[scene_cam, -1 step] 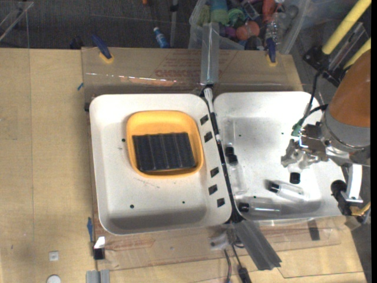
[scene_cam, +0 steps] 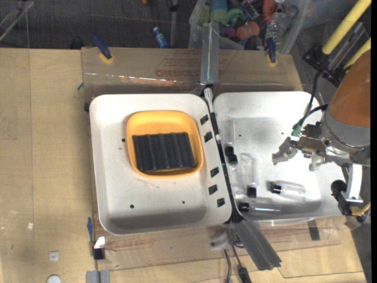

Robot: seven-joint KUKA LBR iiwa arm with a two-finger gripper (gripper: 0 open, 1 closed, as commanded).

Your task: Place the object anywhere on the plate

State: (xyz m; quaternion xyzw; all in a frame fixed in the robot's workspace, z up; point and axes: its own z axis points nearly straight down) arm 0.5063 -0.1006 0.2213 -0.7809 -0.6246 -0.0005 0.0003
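There are two shallow white bins, the left bin [scene_cam: 112, 158] and the right bin [scene_cam: 259, 108], side by side on the bench. In the left bin there is one orange plate [scene_cam: 136, 122], and on it lies one black ribbed object [scene_cam: 163, 152]. In the right bin I count three small clear pieces with black ends: one [scene_cam: 286, 188] near the front, one [scene_cam: 230, 155] near the divider, one [scene_cam: 251, 190] lower. Along the divider there are four black marks [scene_cam: 211, 155]. One gripper [scene_cam: 299, 149] hangs over the right bin. Behind the bins stands one clear box [scene_cam: 291, 10] with many colourful toys, too many to count.
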